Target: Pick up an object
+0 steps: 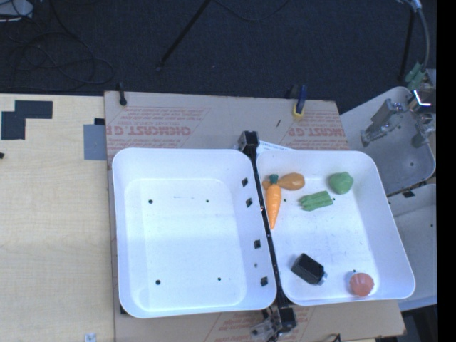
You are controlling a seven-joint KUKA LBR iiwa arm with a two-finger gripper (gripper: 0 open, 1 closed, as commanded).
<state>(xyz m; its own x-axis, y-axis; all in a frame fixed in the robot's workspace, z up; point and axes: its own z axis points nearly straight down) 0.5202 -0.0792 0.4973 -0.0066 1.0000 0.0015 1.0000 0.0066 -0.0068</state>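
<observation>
- The gripper (pixel 377 125) is seen beyond the far right corner of the right bin (pixel 399 251). Whether it is open or closed cannot be told, and nothing is seen held.
- A carrot (pixel 273 205) is laid along the bin's left wall, touching an orange piece (pixel 292 182).
- Two green pieces (pixel 341 182) (pixel 315 201) are placed near the far edge.
- A black block (pixel 308 268) and a red ball (pixel 361 284) are set near the front edge.

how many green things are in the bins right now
2, both in the right bin, toward its far side: a rounded green piece near the far right corner, and a longer green piece just left of it, nearer the carrot. Nothing appears to hide more.
</observation>
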